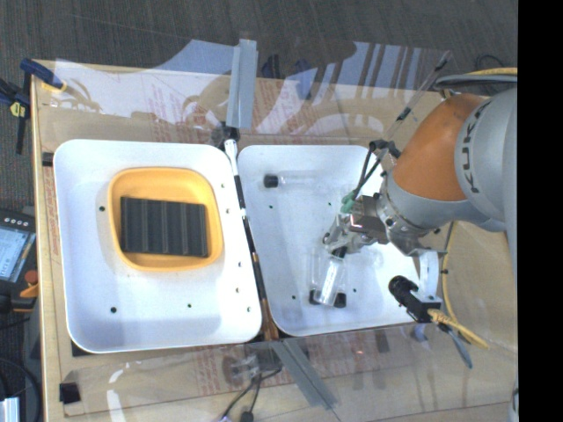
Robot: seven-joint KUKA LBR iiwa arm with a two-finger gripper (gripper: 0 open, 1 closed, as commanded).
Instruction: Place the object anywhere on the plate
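Two shallow white bins side by side on the bench. Left bin point(79, 262) carries a yellow plate point(164, 183) with a dark ribbed insert point(164, 227) in its middle; plate sits toward that bin's far edge, nothing else on it.

Right bin point(290, 315) holds the object point(331, 281): a clear, tube-like item with a dark cap at its near end, lying close to the bin's near edge, roughly centred along it. A second clear tube point(295, 181) with a dark end lies near the far-left corner of the same bin, hard to make out against the white.

Gripper point(345, 240) hangs over the right bin, just above the far end of the object. Cannot tell from this slant whether it is released or clenched, or whether it touches the tube at all.

Handling, as a judgement: object looks light, rigid and smooth, likely slippery plastic or glass; may roll or skid away if pinched off-centre. Best hold seems across the barrel near mid-length, jaws square to its long axis. Transparent body makes edges hard to read

Object not yet on the plate
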